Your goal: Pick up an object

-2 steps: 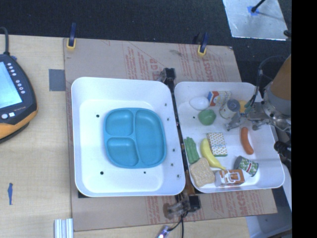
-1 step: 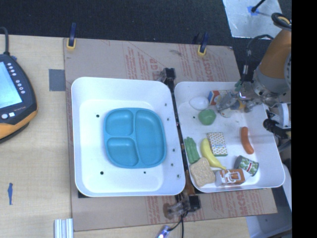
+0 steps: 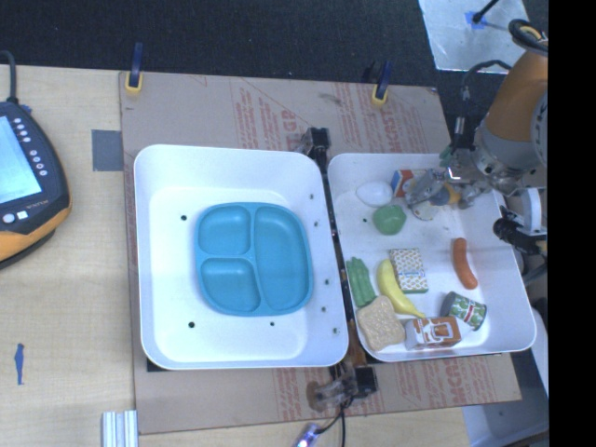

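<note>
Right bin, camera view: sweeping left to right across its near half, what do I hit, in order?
Green pickle → bread slice → banana → small juice carton → green can. The patterned block and the sausage sit farther back, so I left them out.

Hidden and cut off, upper right and far left

The gripper (image 3: 430,194) blurs over 1 small red-and-white item (image 3: 402,181); fingers unreadable. The handheld controller (image 3: 23,186) runs off the left edge.
</note>
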